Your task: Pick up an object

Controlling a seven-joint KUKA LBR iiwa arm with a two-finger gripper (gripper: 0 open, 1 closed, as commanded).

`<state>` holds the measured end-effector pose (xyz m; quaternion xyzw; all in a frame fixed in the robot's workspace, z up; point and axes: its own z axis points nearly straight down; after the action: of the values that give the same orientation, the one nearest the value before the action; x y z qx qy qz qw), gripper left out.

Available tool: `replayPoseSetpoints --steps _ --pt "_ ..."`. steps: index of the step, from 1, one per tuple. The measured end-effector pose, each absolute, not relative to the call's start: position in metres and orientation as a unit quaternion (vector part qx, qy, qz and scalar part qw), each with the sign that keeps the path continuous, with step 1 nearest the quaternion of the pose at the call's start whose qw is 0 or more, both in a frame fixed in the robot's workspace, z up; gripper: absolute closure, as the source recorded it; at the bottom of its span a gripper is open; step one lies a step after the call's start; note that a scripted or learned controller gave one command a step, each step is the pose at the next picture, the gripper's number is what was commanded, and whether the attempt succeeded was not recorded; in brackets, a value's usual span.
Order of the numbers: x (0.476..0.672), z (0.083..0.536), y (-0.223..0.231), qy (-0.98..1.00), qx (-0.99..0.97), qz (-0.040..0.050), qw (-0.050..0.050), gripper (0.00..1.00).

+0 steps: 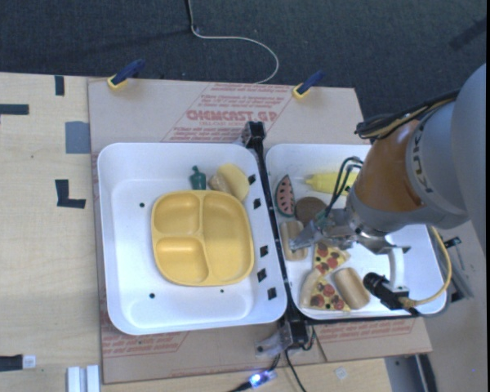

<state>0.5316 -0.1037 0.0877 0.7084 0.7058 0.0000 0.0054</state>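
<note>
Floor: dark grey carpet (327,23) across the top of the view. A thin white cable (243,41) runs over it in a loop toward the counter. Counter (24,243): pale wood-grain surface, marked at left with black and grey rectangular and L-shaped patches (65,193). A brown cardboard sheet (229,117) with red printing lies on it, fixed along its far edge by two blue-and-yellow clamps (125,73), one near each corner. Lighting even; no hard shadows. Small blue light (258,378) at the near edge.

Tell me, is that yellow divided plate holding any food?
Empty. The yellow divided plate in the left bin shows three bare compartments; the toy food nearest it lies beside its top edge, not on it.
</note>
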Motion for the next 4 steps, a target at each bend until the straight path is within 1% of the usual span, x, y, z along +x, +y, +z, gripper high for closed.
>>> replayPoseSetpoints --steps 1,2,4 --pt "0.533 0.100 -0.102 0.706 0.708 0.0021 0.006 1.00" --pt "0.540 0.145 -0.097 0.708 0.706 0.0007 0.001 1.00" --pt "0.541 0.226 -0.093 0.708 0.706 0.0007 0.001 1.00"
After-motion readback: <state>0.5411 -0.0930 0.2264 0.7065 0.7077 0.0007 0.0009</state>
